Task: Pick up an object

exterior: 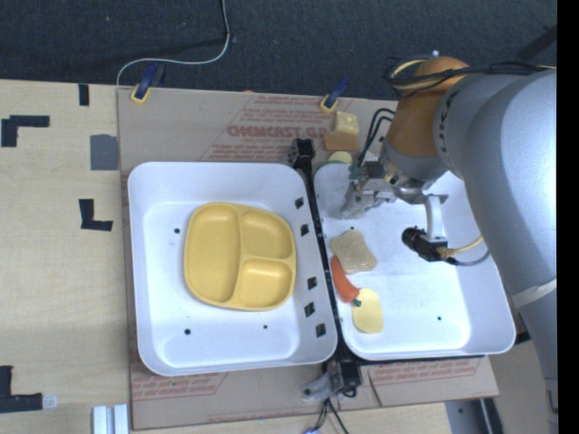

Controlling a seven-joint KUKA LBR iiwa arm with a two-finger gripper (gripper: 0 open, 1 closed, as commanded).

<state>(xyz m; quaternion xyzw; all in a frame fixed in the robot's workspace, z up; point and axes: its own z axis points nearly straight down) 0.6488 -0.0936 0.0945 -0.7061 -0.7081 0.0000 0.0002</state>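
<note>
**A:** Grey arm (507, 179) is the biggest thing we're looking at, coming in from the right with the orange band (418, 120) above the wrist, covering a good chunk of the right bin's far side. Then the two white bins: left bin (149, 333) and right bin (470, 328), touching along the middle divider.

**B:** Yep. Left one has the yellow divided plate (240, 254) sitting roughly centred, with bare floor all round it. In the right bin we've got open floor in the near right part; the small stuff hugs the divider edge.

**A:** Gripper (360, 197) is down at the far left corner of the right bin. We can't tell how its fingers are set from this angle.

**B:** Items for picking, bigger to smaller: tan sponge-like piece (353, 251), orange carrot-shaped thing (344, 281) against the divider, yellow lemon-ish bit (367, 315) just beside it. All well apart from the gripper.

**A:** Red lettering on the cardboard sheet (226, 125) under the bins is too blurry for us to read.
</note>
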